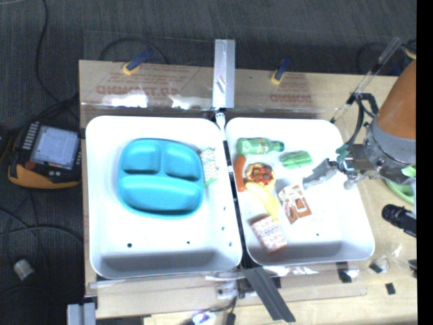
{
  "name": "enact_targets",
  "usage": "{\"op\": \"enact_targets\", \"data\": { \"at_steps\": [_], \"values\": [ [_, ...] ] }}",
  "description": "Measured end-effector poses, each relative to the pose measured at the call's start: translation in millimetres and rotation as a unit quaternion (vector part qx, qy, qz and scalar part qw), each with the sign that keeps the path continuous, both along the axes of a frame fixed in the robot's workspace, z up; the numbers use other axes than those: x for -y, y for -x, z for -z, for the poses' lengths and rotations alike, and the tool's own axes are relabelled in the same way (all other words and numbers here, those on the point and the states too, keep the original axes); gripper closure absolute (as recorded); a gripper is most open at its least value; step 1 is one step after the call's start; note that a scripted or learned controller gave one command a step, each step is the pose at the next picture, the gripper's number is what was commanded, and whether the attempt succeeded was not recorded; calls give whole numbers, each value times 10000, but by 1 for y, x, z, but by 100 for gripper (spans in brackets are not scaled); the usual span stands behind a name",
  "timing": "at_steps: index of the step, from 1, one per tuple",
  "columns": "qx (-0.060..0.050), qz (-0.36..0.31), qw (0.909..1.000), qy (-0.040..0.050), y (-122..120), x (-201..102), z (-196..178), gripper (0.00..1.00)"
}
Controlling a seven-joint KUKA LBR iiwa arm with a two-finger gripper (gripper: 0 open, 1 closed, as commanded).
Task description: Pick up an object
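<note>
Right bin [352,239] is holding the pickable clutter, all bunched toward its left half. Green bottle [259,145] is lying on its side at the far left, with a small green toy [295,158] just right of it. Orange carrot-like piece [239,172] is lying along the left wall, touching a red-and-yellow toy [259,173]. Yellow piece [266,197] is angling nearward from that. Small red-and-white carton [294,204] is lying tilted to its right; another red-and-white packet [269,233] is sitting nearest. Left bin [101,249] is holding a blue divided plate [162,176], flat, with a small patterned item [209,164] at its right edge.
</note>
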State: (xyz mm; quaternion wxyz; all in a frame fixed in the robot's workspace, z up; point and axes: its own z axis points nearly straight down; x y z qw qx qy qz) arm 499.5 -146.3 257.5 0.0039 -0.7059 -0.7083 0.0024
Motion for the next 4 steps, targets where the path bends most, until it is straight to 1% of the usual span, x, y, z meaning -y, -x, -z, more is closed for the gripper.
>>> {"op": "enact_targets", "data": {
  "at_steps": [1, 2, 3, 4],
  "values": [
    [-9, 351, 9994, -2, 18, -17, 106, 0],
    [60, 511, 9987, 1, -37, 11, 169, 0],
    [36, 505, 9987, -9, -36, 11, 162, 100],
    [0, -226, 9997, 11, -64, -45, 46, 100]
  ]
}}
